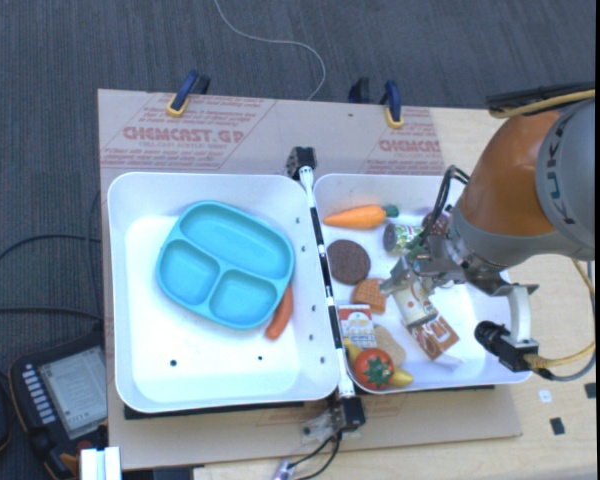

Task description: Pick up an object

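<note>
A: While the arm (525, 193) hung over the right bin (450, 186), the pincer (417, 273) sat low among the clutter. How wide it stood, and whether it had hold of anything, could not be told; wrist hardware hid the tips.

B: Candidates noted?

A: Nearest, touching or just below the pincer, a small packet (417, 306); beyond that, further toward the near rim, a brown wrapper (437, 339). Just left of the pincer lay a toast-like piece (369, 294) and a dark round cookie (348, 260). Up and left, near the far wall, a carrot (356, 217). Below-left, a tomato (373, 367) crowded against a banana (400, 376).

B: Advice for the grasp?

A: Judged best to commit to the packet nearest the tips, come straight down, and close across its narrow side. Neighbours were close, so a wide approach risked nudging the toast piece. Lift should be slow and vertical; confirm the item sits between the tips before calling it picked.

B: Left bin?

A: Well away from the pincer: a blue divided tray (225, 263) and a second carrot (279, 315) beside it.
</note>
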